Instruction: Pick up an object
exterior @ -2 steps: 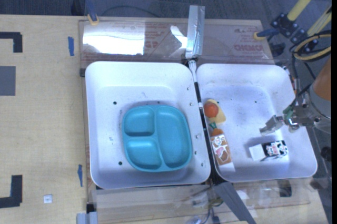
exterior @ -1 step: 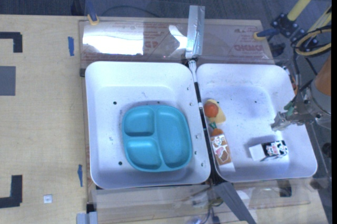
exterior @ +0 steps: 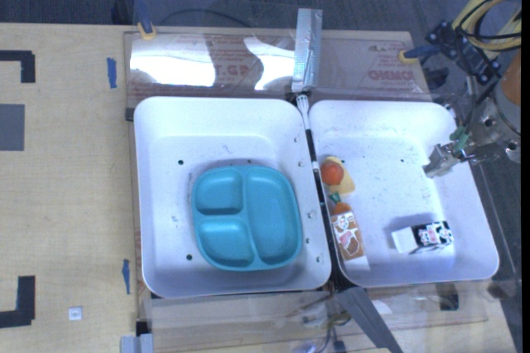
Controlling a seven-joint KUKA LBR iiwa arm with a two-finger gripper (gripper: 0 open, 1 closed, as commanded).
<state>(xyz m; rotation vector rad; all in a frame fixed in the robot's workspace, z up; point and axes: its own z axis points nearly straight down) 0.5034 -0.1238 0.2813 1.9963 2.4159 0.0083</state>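
From the camera above, the pale wooden table [exterior: 58, 202] carries two shallow white plastic bins with rounded corners, set side by side and touching along their inner rims. The left bin [exterior: 157, 128] holds a smooth turquoise plastic plate [exterior: 246, 216] with three compartments and rounded edges, lying flat near the middle. In the right bin [exterior: 389, 132], against its left wall, lie a small round orange ball-like toy [exterior: 333, 172] on a yellowish piece and, just below it, a flat printed orange-and-white packet [exterior: 349, 234]. Toward the bin's lower right sits a small white box with black cow-like markings [exterior: 422, 237], well apart from the others. The metallic gripper [exterior: 444, 158] hangs at the right bin's right rim, nothing visibly between its fingers; whether they are spread or closed cannot be told.
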